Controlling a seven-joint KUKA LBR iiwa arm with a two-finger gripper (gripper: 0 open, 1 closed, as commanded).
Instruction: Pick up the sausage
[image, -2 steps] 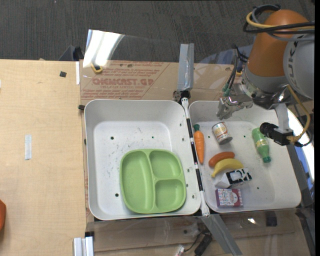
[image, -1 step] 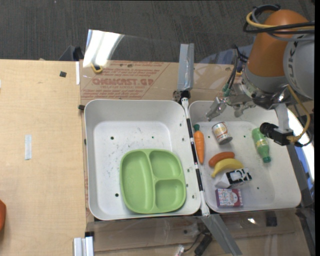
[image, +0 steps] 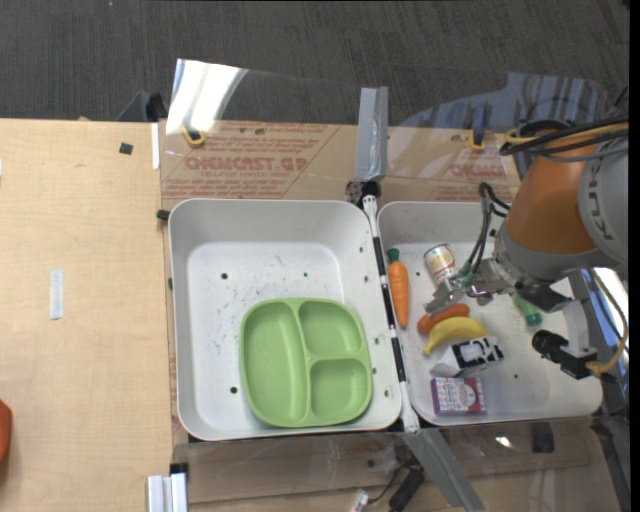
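Note:
The sausage (image: 436, 322) is a short reddish-orange piece lying in the right bin (image: 560, 400), just left of a yellow banana (image: 455, 334). My gripper (image: 448, 298) hangs low in that bin, directly above and slightly behind the sausage, with its metal tip close to the sausage's upper end. Nothing is visibly held. The grey arm with its orange band (image: 545, 205) reaches in from the right and covers the bin's back right part.
In the right bin an orange carrot (image: 399, 288) lies along the left wall, with a small can (image: 439, 263), a black-and-white item (image: 476, 352) and a pink box (image: 458, 395) nearby. The left bin (image: 200, 300) holds a green divided plate (image: 306, 361).

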